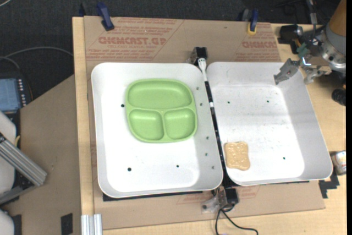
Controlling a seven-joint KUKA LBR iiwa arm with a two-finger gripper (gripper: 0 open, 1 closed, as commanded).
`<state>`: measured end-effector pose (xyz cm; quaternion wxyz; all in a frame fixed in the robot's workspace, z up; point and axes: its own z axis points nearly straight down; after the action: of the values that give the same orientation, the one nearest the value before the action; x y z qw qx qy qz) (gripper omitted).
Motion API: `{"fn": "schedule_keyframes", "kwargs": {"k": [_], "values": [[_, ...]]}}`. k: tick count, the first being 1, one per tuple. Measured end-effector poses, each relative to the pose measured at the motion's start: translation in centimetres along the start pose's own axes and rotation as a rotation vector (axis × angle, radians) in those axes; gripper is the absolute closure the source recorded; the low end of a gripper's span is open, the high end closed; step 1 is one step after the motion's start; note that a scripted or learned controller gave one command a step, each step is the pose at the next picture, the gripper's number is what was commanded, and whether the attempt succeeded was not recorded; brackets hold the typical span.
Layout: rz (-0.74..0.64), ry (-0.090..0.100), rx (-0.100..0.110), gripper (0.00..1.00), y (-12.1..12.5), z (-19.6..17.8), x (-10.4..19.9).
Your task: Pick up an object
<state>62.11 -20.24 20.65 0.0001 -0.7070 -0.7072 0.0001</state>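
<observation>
So the only loose thing in the right bin [291,118] is a flat tan piece [237,155], looks like a cracker or a bit of toast. It's parked down at about 7 o'clock in that bin, close to the wall shared with the left bin [110,135]. A green divided plate [161,109] is sat in the left bin, slightly toward 12 o'clock, well apart from the tan piece.

The gripper [294,69] is seen up at the 1 o'clock corner of the right bin, over the rim, nothing held in it. Whether it's open or closed can't be told from this angle, too small and cluttered up there.

How the step would best be done, as a judgement: the tan piece should probably be targeted, since it's in the nearer bin and small enough to be pinched. The gripper would need to be carried diagonally toward 7 o'clock, and it should be confirmed wide open before it's lowered. The piece is thin and lies flat, so the descent has to be taken right down to the bin floor or it'll just be skimmed. The closing axis is best set along the 12-to-6 line, so the nearby wall isn't clipped and the piece isn't shoved against it.
</observation>
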Motion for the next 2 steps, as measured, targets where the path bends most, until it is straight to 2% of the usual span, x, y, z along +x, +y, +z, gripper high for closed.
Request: {"fn": "schedule_keyframes", "kwargs": {"k": [1, 2], "values": [[-0.001, -0.002, -0.004, 1.00, 0.1, -1.1, 0.0], [-0.004, -0.008, -0.023, 1.00, 4.7, -23.6, 0.5]]}}
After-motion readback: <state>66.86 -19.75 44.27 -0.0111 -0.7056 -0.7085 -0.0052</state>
